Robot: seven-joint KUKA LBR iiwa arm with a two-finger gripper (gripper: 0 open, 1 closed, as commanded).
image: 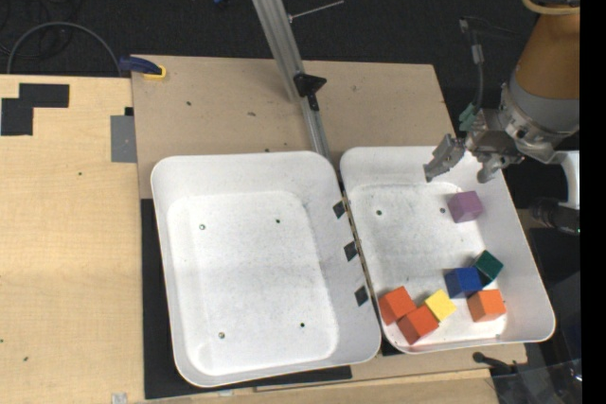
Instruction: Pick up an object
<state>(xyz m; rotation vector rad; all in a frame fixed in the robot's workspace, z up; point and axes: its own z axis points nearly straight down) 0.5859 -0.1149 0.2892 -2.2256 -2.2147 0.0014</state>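
Wooden desk [237, 109] under two white bins, and my tool [467, 159] hangs over the right bin's [407, 170] far edge, fingers spread wide with nothing between them. Purple block [464, 205] sits just below it; the other blocks [445, 298] cluster at the near corner.

6 blocks [445, 303] in right bin [402, 167]

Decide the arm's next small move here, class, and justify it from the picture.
Probably lower the claw toward the purple block. The claw is open with nothing between its fingers, and that block lies alone just below it in the right bin, apart from the clustered blocks.
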